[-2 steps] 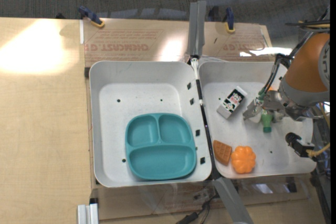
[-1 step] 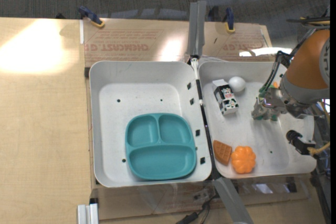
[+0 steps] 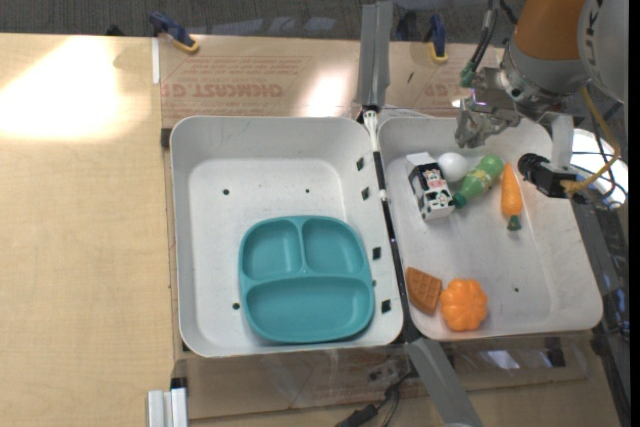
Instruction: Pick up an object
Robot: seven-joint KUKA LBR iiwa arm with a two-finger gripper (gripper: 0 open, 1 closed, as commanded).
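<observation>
Wooden bench [image 3: 80,215]; dark carpet behind. Left bin [image 3: 200,165]: one teal divided plate [image 3: 305,277]. Right bin [image 3: 560,285]: one carton [image 3: 431,192], waffle [image 3: 424,290], pumpkin [image 3: 464,304], green bottle [image 3: 478,180], white egg [image 3: 453,164], carrot [image 3: 511,194]. Gripper [image 3: 480,127] above the bottle; finger state cannot be told.

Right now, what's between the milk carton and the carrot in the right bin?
In the camera view, the green bottle lies tilted between the milk carton and the carrot, with a white egg beside the carton.
</observation>
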